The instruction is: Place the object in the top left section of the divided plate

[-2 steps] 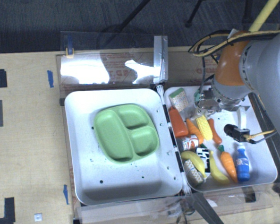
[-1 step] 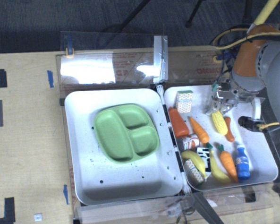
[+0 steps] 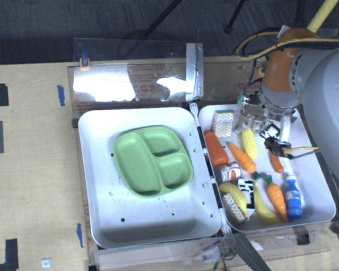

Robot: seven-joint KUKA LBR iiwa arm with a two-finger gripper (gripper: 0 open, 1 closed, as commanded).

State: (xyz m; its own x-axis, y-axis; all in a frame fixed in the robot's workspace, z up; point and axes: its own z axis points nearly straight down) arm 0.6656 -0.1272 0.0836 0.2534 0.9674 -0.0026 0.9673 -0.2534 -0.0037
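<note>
Yellow corn cob [image 3: 249,143] lies in the right bin [image 3: 318,174], long axis running up-down, just below-left of our gripper [image 3: 254,120]. The green divided plate [image 3: 154,160] waits leftward in the other bin.
</note>
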